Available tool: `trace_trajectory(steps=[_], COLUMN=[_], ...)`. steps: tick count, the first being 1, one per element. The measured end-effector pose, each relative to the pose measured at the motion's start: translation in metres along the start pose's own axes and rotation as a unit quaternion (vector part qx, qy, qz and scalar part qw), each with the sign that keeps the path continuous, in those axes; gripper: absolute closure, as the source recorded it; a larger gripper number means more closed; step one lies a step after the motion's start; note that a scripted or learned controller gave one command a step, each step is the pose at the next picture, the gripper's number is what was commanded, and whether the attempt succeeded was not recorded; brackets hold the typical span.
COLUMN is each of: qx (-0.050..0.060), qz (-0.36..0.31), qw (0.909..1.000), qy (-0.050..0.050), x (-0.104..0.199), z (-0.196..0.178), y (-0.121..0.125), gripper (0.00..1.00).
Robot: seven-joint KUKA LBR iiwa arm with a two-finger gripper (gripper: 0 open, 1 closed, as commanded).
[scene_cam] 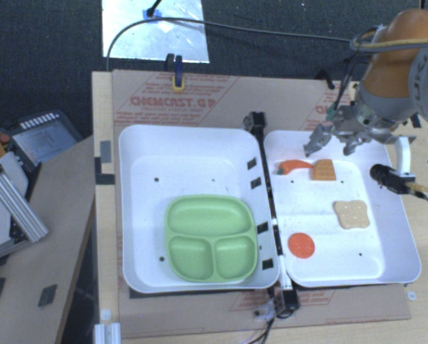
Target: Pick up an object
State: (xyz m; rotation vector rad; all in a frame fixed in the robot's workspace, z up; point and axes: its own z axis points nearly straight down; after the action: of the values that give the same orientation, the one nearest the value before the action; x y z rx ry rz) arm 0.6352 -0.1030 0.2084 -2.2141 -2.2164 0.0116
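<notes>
Objects for picking lie in the right bin (pixel 396 264), right of frame centre: an orange carrot-shaped piece (pixel 294 166) and a tan cracker (pixel 323 170), touching, near the bin's upper rim; a pale toast slice (pixel 351 213) toward the right wall; and an orange-red disc (pixel 301 245) near the centre divider. Open white floor separates the toast and disc from one another and from the upper pair, and the lower right of this bin is bare. The left bin (pixel 138 156) holds a green divided tray (pixel 211 236) at its lower right; its upper half is bare. The claw (pixel 335 142) hovers over the right bin's upper edge, just above the cracker, fingers spread apart with nothing between them. Both bins rest on the counter (pixel 102 120).
</notes>
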Motion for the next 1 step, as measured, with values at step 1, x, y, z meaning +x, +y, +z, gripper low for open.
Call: trace_trajectory(steps=[1], qx=[-0.006], qz=[-0.001], qw=[1.0000], qy=[-0.001], x=[0.0002], z=[-0.0080], y=[0.0026], gripper=[0.00])
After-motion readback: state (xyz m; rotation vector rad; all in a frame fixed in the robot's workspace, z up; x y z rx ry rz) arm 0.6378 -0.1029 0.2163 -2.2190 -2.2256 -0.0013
